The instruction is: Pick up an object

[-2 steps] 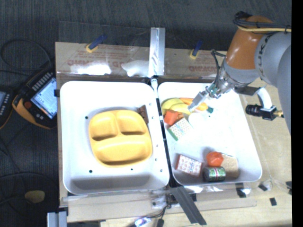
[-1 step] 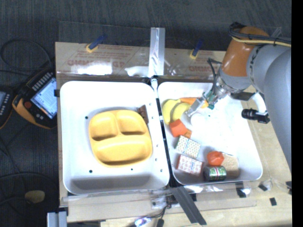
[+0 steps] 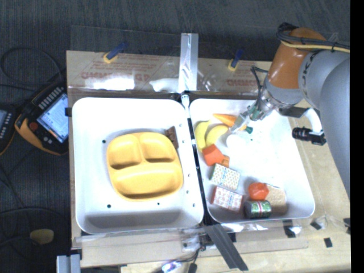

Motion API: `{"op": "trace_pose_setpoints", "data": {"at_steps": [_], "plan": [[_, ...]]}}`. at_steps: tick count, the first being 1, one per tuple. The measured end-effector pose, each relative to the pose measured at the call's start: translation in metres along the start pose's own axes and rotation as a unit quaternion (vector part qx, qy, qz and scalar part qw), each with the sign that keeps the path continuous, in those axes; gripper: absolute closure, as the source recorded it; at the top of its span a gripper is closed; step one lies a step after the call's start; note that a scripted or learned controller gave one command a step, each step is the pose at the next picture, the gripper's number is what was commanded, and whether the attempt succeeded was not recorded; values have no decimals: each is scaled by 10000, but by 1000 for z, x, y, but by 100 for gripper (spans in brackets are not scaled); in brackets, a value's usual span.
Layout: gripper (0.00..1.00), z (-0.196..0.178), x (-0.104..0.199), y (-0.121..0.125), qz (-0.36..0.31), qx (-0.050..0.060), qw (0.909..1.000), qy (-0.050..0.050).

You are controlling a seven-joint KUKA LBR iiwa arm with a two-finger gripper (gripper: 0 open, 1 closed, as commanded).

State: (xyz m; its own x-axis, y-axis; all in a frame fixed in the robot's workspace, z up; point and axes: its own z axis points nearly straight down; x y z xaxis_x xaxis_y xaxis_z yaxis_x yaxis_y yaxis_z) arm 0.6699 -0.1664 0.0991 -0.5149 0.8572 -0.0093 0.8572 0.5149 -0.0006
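My gripper (image 3: 241,125) hangs low in the upper part of the right bin (image 3: 284,152), at the end of the grey arm with its orange band (image 3: 287,61). It sits just right of a yellow banana (image 3: 205,134) and just below an orange wedge (image 3: 225,119). Whether it touches either one is unclear. Below the banana lies an orange-red block (image 3: 212,154). Further toward the front are two patterned boxes (image 3: 226,177) (image 3: 227,198), a red tomato (image 3: 258,190), a green can (image 3: 258,209) and a tan block (image 3: 277,195).
The left bin (image 3: 91,124) holds a yellow divided tray (image 3: 145,164), with a small brown piece (image 3: 172,134) at its upper right corner. A ridge (image 3: 192,152) separates the two bins. A handheld pendant (image 3: 48,121) lies off the bench at left.
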Motion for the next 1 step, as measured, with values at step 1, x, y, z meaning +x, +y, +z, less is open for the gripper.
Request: {"op": "trace_pose_setpoints", "data": {"at_steps": [1], "plan": [[100, -86, 80, 48, 351, -8, 9994, 41]]}}
